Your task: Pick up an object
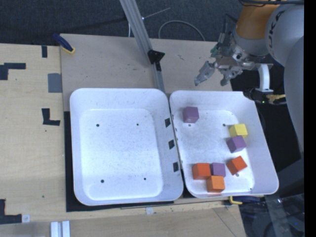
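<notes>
A light tan tabletop [108, 68] is seen from above at a slant. Two shallow white bins sit on it side by side, their inner rims touching: the left bin [79, 132] and the right bin [261, 147]. A dark mat [67, 157] shows under the left bin's outer and front edges. A grey metal bar [136, 23] slants across the far side of the tabletop, ending at a black bracket [156, 57] near the bins. A small blue and yellow object [64, 42] lies near the far left corner. Black tape marks [47, 116] and a grey patch [55, 82] dot the surface to the left.
</notes>
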Robot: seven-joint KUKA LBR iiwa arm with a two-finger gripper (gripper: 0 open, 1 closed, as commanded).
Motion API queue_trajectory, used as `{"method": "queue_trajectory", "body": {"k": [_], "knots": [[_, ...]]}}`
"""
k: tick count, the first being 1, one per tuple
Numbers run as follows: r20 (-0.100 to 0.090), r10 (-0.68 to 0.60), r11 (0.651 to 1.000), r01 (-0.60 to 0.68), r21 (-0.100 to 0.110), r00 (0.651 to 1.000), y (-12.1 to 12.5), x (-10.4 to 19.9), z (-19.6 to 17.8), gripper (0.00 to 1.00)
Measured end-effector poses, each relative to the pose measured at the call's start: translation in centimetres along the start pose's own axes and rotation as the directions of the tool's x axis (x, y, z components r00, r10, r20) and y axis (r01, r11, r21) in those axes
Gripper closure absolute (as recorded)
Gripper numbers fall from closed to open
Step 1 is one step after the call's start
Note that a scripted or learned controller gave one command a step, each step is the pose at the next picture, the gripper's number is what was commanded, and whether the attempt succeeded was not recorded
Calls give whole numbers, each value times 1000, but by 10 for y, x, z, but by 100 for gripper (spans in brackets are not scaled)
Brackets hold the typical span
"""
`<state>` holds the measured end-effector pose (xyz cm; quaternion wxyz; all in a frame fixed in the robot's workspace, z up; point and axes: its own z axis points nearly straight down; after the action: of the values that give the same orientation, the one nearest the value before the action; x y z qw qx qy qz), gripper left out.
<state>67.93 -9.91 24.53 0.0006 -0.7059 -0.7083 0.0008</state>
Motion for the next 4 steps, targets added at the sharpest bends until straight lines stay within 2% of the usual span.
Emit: {"method": "queue_trajectory", "body": {"k": [1, 3, 4], "knots": [[1, 1, 1000, -1, 0, 1000, 0, 0, 0, 0], [1, 1, 1000, -1, 5, 1000, -3, -4, 89, 0], [0, 3, 1000, -3, 10, 1000, -3, -12, 147, 0]]}}
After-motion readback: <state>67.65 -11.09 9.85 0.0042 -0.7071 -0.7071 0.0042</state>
